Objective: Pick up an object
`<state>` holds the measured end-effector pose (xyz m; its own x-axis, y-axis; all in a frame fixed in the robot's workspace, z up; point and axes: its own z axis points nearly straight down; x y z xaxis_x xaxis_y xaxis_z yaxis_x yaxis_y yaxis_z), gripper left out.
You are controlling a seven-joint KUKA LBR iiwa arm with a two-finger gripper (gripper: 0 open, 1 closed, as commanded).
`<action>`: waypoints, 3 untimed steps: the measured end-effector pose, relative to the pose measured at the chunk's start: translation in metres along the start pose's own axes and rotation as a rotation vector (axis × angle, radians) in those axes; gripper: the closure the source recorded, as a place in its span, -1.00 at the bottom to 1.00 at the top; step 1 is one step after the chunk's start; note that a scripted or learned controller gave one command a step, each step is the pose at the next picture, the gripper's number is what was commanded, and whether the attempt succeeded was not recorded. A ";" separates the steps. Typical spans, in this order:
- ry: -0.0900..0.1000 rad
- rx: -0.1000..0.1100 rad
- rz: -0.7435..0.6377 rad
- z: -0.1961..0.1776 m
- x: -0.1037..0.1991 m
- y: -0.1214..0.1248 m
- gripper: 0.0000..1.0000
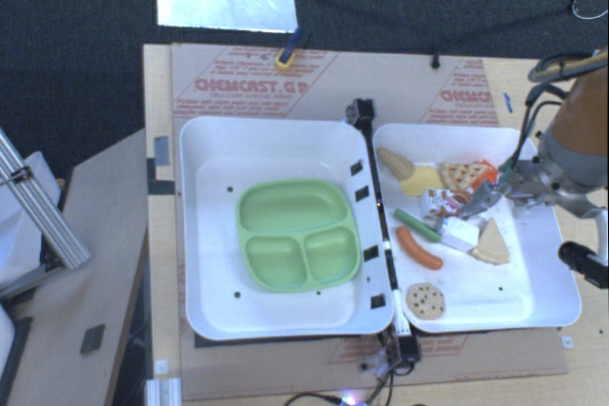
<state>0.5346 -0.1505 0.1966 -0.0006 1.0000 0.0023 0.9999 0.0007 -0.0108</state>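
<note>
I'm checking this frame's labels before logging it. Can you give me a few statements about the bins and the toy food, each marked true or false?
1. The green three-compartment plastic tray lies in the left white bin. True.
2. The round chocolate-chip cookie lies inside that tray. False: it lies in the right white bin, near its front edge.
3. The orange hot dog sausage lies in the right bin. True.
4. The arm's tool hovers over the left bin. False: it is over the right bin's food pile.

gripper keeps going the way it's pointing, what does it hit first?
The gripper points left and slightly down into the right bin. First in line looks like the red-and-white packet, with the white block just below that line. Height above the pile is unclear from this one slanted view.
</note>
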 end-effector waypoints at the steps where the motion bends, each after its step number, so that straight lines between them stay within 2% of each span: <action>1: -0.002 -0.012 -0.003 -0.006 0.000 0.003 -1.00; 2: -0.001 -0.009 -0.001 0.041 0.009 -0.001 -1.00; 3: -0.001 -0.008 0.000 0.086 0.003 -0.004 -1.00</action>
<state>0.5292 -0.1476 0.1108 -0.0010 1.0000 0.0010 1.0000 0.0010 -0.0030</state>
